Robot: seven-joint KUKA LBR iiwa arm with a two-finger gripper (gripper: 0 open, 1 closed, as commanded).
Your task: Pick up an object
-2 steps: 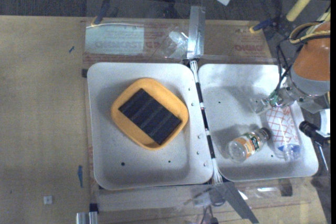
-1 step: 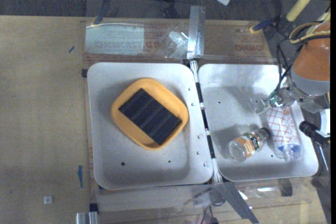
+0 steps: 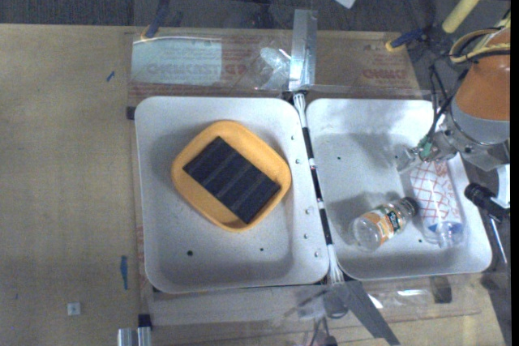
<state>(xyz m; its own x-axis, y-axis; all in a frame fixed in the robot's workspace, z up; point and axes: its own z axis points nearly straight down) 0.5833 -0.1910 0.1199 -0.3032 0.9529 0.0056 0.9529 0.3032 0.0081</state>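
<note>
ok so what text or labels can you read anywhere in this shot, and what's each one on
Nothing can be read for certain.
Red printing on the cardboard strip behind the bins: too blurred to read.
Pale sheet on that cardboard, faint lines of print: too blurred.
Label on the small bottle in the right bin: too small.
Red-patterned packet beside the bottle: a pattern, no legible words.

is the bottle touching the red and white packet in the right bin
Cannot tell. In the camera view the bottle's dark cap end lies right beside the packet, with no plain gap or contact visible between them.
</note>
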